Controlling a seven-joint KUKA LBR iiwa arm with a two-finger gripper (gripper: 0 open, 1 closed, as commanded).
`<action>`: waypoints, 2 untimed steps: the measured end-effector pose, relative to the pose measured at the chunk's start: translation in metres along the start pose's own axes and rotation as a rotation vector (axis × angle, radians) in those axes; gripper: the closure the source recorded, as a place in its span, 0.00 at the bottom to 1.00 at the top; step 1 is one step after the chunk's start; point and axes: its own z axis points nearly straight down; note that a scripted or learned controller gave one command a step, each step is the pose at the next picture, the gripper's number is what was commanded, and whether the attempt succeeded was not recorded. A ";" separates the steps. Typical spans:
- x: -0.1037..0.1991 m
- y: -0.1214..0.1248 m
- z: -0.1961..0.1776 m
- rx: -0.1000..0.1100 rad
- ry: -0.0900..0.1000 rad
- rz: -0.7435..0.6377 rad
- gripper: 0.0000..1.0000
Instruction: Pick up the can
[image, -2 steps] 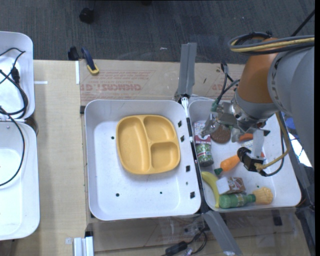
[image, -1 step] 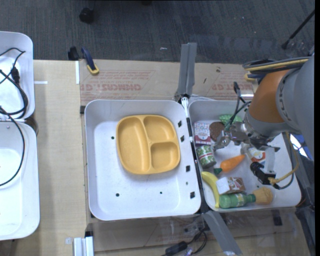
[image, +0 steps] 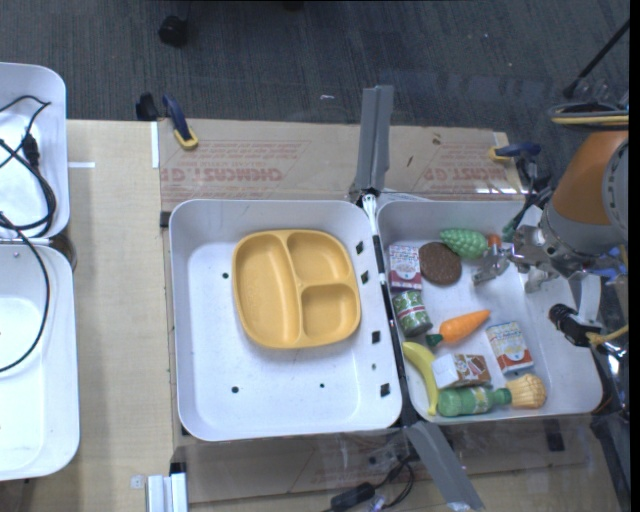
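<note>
On the left half of the tabletop, the left bin carries a yellow divided plate lying flat toward its upper middle, with nothing else of note inside. Across the divider, the right bin holds the loose goods. Along its left wall a small red-and-white carton lies just above the can, a short tin with a green-and-white label, resting on its side close to the divider. Below the can a banana curves downward, and a green bottle lies along the bottom edge beside a small snack packet. Toward the middle sit a dark brown round disc, a green knobbly item above it and a carrot below it. Further right are a white-and-orange carton and a yellow corn-like piece. The claw is at the upper right of this bin, just right of the disc and well apart from the can; whether it is spread or pressed together cannot be told, and nothing is seen between its tips. Assessment: the can is untouched, so the approach, grasp and lift all remain outstanding.
</note>
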 end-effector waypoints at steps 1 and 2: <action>0.037 -0.011 -0.077 0.002 -0.002 0.576 0.00; 0.037 -0.011 -0.077 0.002 -0.002 0.577 0.00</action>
